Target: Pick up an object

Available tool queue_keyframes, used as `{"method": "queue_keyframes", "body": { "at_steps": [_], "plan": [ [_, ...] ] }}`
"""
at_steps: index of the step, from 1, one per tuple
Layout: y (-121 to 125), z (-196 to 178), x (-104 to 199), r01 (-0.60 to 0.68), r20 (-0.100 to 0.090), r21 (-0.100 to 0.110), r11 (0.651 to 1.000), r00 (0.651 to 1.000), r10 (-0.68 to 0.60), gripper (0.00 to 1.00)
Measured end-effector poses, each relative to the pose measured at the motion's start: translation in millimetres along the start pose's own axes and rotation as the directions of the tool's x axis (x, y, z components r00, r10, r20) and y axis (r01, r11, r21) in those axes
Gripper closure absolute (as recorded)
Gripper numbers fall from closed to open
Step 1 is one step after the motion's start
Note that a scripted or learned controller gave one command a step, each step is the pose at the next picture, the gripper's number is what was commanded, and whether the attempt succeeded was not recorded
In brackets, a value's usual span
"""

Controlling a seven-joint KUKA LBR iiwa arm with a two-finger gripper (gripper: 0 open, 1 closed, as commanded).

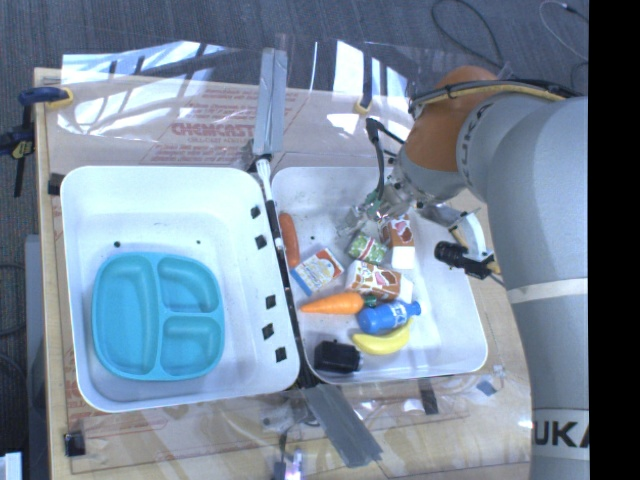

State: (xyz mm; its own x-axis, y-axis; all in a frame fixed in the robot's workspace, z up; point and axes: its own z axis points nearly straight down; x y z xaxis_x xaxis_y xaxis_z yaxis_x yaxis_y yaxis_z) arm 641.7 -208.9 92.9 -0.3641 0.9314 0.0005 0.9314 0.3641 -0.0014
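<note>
My gripper (373, 211) reaches down into the right bin (455, 343) near its far middle, just above a small green packet (364, 245). Below it lies a pile: a red sausage (289, 238), an orange-and-white carton (318, 268), a carrot (335, 304), a printed box (381, 282), a blue bottle (388, 317), a banana (382, 342) and a black object (337, 357). A brown-red item (400, 233) and a white block (403, 258) lie to the gripper's right. Nothing visibly sits between the fingers.
The left bin (80, 198) holds a light blue divided tray (157, 315). A ridge with black clips (272, 268) separates the two bins. The grey arm (530, 198) covers the right bin's right side. Clear plastic sheeting (200, 98) lies behind the bins.
</note>
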Motion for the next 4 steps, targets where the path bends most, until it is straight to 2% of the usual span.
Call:
{"method": "queue_keyframes", "body": {
  "at_steps": [1,2,3,4],
  "plan": [
    [-24.1,-0.4,10.0,0.022,-0.001,0.001,1.000,1.000,-0.022,1.00],
    [-10.3,-36.5,4.9,0.150,0.001,0.000,0.989,0.989,-0.150,1.00],
    [-10.4,-36.4,4.7,0.150,0.002,0.000,0.989,0.989,-0.150,0.00],
    [-66.1,2.1,25.7,0.225,-0.001,0.001,0.974,0.974,-0.225,0.00]
  ]
}}
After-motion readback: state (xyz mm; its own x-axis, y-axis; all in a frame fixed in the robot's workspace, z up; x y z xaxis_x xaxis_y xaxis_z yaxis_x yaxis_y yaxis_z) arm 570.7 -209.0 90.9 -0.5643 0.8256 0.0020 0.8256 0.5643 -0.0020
